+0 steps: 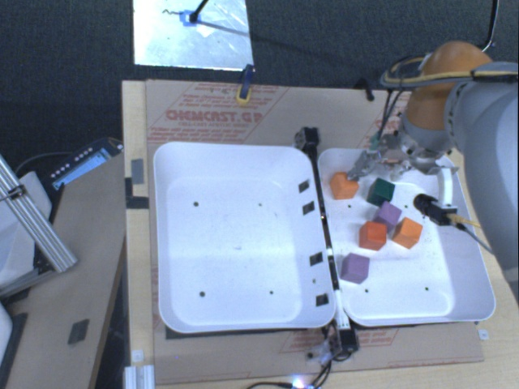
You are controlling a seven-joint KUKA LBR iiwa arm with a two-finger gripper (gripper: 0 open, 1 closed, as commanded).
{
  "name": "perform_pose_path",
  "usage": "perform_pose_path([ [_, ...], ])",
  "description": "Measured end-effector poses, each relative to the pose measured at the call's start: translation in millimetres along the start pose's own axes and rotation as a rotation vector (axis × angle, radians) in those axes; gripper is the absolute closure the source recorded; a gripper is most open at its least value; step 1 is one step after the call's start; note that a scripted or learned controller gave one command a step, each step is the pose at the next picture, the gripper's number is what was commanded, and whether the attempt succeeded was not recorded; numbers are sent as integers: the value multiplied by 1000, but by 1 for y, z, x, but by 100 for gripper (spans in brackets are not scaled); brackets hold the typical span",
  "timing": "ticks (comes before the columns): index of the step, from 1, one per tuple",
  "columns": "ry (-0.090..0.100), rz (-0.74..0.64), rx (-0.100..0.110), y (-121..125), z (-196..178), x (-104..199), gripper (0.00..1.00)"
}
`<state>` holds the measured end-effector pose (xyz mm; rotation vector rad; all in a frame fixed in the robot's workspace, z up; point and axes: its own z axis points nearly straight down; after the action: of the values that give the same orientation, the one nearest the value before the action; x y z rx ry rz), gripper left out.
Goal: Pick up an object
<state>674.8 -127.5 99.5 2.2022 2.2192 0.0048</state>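
White and shallow, the left plastic bin [235,241] sits beside the right white bin [466,290], which holds 6 small blocks. Leftmost is the orange heart-shaped block [343,186]; the grey two-finger gripper [362,167] hovers just above and beside it, nothing visibly held, its opening too blurred to judge. A clean pick likely needs centring over that block, clear of the dark green cube [380,191].

Red printed lettering on the brown cardboard sheet [219,108] under the two white bins, read as "CHEMCAST GP" along its far edge, further red print at the sheet's near edge was too small and hidden to read
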Motion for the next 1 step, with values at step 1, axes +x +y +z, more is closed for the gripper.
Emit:
perform_pose_path([
  [1, 7, 3, 8, -29, 14, -9, 0],
])
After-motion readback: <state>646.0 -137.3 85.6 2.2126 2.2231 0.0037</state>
